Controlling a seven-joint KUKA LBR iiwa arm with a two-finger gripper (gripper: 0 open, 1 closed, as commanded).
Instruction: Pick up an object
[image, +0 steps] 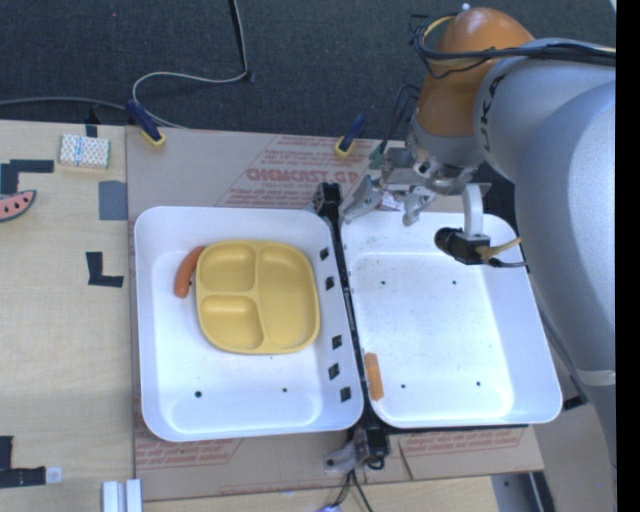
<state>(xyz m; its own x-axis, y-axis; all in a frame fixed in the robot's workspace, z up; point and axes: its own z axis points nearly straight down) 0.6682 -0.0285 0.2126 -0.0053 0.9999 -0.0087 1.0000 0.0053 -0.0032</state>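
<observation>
Low in the frame, the right bin (455, 330) holds a small orange piece (373, 375) against its left wall. The left bin (240, 320) carries a yellow divided plate (257, 297) with an orange sausage-like item (185, 272) touching its left edge. Red print on the cardboard (290, 175) behind reads "CHEMCAST", the rest hard to make out. At upper right the gripper (400, 200) hangs over the right bin's far edge; whether its fingers are parted or hold anything cannot be told. The arm (540, 100) is cut off at the frame's right.
</observation>
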